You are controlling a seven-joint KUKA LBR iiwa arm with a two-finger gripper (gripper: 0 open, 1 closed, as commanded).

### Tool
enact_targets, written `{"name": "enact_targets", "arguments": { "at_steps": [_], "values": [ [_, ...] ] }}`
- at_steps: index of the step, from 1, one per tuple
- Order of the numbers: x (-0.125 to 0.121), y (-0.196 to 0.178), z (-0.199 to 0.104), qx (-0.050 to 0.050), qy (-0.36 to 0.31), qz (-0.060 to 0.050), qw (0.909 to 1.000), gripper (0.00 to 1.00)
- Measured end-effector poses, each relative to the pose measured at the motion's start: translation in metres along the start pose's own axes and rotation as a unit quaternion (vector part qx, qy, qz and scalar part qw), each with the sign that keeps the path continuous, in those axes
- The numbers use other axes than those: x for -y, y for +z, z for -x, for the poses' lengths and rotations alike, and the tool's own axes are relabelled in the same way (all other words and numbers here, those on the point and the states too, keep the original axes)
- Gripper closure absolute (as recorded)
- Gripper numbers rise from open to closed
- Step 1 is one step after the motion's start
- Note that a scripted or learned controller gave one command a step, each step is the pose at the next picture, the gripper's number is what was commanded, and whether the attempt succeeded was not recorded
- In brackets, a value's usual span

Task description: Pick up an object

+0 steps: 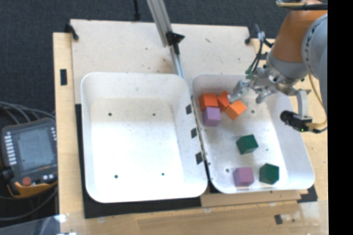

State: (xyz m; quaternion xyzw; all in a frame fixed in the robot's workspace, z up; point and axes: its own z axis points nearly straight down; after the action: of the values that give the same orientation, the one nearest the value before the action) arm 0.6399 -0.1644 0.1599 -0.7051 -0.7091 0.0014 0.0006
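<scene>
Now the gripper [241, 97] hangs over the right bin [287, 140], jaws clenched on an orange block [235, 110] beside two other orange blocks.

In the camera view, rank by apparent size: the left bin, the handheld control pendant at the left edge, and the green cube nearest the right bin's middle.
Largest to smallest as they look:
1. left bin
2. control pendant, cut by the frame edge, so its full size is unsure
3. green cube
</scene>
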Motion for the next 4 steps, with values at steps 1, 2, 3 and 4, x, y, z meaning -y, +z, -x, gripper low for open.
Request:
{"name": "enact_targets", "arguments": {
  "at_steps": [1, 2, 3, 4],
  "values": [
    [-0.006, 0.036, 0.002, -0.002, 0.001, 0.003, 1.0000, 0.00],
    [-0.011, 0.036, 0.004, 0.002, -0.001, 0.012, 0.9999, 0.00],
    [-0.013, 0.024, 0.004, 0.002, -0.002, 0.014, 0.9999, 1.00],
    [-0.015, -0.025, 0.014, 0.001, -0.001, 0.005, 1.0000, 1.00]
  ]
}}
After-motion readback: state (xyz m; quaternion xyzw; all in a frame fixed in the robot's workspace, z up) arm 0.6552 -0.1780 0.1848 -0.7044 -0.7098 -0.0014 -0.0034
